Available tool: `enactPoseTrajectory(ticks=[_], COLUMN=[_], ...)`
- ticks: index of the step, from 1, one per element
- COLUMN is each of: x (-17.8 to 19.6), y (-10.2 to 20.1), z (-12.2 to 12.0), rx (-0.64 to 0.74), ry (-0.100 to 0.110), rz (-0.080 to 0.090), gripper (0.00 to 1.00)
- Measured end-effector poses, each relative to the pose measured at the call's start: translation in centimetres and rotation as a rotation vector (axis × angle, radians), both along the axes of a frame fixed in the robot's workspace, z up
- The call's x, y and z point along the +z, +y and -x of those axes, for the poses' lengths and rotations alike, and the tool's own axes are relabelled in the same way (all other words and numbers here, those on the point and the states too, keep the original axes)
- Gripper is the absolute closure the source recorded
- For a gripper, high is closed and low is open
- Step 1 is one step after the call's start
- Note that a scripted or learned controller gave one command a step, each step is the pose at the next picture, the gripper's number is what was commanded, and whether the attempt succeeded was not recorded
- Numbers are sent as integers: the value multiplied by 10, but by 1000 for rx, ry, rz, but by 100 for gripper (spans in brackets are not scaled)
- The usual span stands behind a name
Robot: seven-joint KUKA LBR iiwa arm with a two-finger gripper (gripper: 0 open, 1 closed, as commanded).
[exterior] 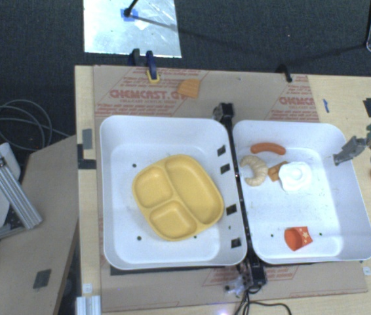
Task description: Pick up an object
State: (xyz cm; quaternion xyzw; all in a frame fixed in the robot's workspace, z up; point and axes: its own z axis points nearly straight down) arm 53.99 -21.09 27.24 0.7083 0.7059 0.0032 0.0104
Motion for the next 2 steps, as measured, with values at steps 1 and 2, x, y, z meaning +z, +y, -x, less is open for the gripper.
enactPoseTrajectory(ticks=[1, 2], x=[-119, -186], y=[15, 50], z=[57, 44], rx=[2, 10], ry=[30, 23], rz=[-15, -13], gripper=[0, 0])
